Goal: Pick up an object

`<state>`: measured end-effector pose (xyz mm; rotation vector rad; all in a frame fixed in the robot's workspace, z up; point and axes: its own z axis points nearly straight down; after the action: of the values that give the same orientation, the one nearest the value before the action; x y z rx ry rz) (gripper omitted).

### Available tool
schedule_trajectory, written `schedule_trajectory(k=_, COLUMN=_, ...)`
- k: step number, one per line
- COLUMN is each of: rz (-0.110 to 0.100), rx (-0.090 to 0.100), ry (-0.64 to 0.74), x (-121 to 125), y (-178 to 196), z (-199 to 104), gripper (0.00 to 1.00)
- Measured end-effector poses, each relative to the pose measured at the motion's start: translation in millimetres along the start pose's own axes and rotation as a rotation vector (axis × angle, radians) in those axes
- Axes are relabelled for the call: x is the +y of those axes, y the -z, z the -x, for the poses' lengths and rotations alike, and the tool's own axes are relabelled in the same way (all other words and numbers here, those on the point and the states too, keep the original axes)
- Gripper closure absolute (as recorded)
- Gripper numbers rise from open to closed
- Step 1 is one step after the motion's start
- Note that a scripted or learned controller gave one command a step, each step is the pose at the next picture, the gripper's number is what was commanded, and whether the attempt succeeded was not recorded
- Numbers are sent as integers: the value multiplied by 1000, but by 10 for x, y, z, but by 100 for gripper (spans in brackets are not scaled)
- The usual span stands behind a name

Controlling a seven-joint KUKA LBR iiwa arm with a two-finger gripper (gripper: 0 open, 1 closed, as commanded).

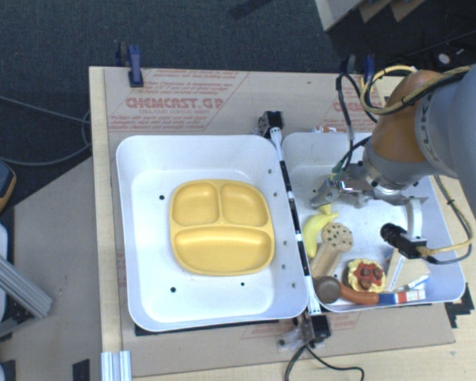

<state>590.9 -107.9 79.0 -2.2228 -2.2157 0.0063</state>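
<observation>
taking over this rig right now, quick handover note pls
Gripper: low over the far half of the right bin, holding nothing that I can see.
Things: banana, speckled tan toy, pizza toy and sausage all lie in the right bin's near half. Yellow divided plate sits in the left bin.
Done: nothing picked up.
Left: the whole pick; the banana lies closest.
</observation>
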Motion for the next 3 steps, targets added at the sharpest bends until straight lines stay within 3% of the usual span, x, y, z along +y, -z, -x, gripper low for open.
schedule_trajectory(k=1, rz=1, rx=2, ry=2, x=-294, y=53, z=-170, gripper=0)
schedule_trajectory(k=2, rz=2, rx=1, ry=1, x=-712, y=52, z=-51, gripper=0)
schedule_trajectory(k=3, rz=13, rx=-3, ry=6, x=69, y=63, z=141, gripper=0)
